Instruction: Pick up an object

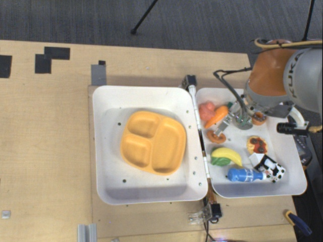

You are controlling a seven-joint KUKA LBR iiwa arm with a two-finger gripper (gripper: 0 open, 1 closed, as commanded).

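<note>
Where a tan wooden worktop (45, 150) fills most of the view, two shallow white bins sit side by side on it. The left bin (108, 185) holds a yellow divided plate (153, 141) with three compartments, lying near its middle. The right bin (298, 180) holds small toys. The grey arm (303, 79), with its orange band (267, 74), reaches in from the right over this bin's upper part. Its gripper (228, 121) hangs low over the toys; its fingers grip a toy carrot (217, 116) whose long axis runs diagonally, from upper right to lower left. Just left of the carrot lies a pink toy (205, 109). Below sit a banana (226, 156) with a green piece, a blue bottle (243, 175) lying on its side, a black-and-white cow (270, 168), and a small pizza slice (257, 144).
</note>
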